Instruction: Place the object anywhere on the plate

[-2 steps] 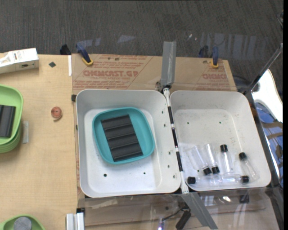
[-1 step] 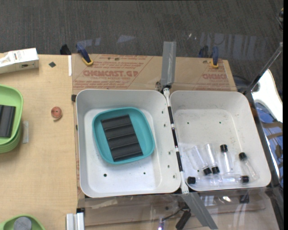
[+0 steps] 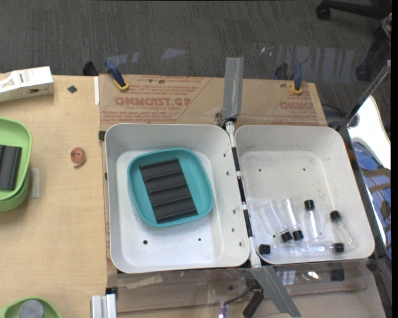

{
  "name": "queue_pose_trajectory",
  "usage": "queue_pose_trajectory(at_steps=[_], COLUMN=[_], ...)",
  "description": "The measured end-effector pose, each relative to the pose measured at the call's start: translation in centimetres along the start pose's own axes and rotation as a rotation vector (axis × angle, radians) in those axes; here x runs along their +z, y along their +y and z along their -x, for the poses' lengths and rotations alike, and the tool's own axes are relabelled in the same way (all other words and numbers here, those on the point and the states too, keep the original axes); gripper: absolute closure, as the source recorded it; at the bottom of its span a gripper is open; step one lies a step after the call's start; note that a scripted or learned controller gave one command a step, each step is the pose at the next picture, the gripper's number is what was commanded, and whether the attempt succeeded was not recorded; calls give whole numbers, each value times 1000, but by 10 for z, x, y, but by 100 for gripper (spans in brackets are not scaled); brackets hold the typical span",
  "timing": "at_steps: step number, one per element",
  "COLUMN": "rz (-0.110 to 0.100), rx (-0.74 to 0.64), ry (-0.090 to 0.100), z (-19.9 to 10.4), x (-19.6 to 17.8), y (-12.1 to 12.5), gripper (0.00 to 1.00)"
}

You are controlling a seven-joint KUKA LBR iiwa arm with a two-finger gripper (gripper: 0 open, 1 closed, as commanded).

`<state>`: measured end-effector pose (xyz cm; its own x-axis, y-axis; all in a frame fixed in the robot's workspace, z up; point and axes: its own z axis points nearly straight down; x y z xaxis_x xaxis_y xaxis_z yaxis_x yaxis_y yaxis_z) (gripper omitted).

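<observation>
Vials (image 3: 303,231) lie clustered in my right bin's (image 3: 348,149) near corner, long axes mixed, black caps outward; the teal plate (image 3: 138,169), carrying a dark ribbed block (image 3: 168,190), sits leftward in the other bin (image 3: 118,236); my gripper's state I cannot tell.

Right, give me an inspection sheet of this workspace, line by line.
Surface: two white bins side by side, left bin and right bin, on a wooden bench with cardboard behind.
Job's things: teal plate in the left bin, bearing a black ribbed block; clear vials with black caps at the front of the right bin.
Clutter: green dish, small round brown piece, white box on the bench.
Gripper: nothing seen.
Cables: nothing seen.
Surroundings: grey carpet, chair base.
</observation>
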<state>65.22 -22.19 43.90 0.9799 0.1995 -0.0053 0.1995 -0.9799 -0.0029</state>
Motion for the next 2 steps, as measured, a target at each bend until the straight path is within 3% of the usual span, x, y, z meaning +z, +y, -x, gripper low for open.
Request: queue_pose_trajectory(at_steps=[2], rz=[-1], rx=[1], ry=[0], z=[2], x=[0], y=[0], gripper=[0])
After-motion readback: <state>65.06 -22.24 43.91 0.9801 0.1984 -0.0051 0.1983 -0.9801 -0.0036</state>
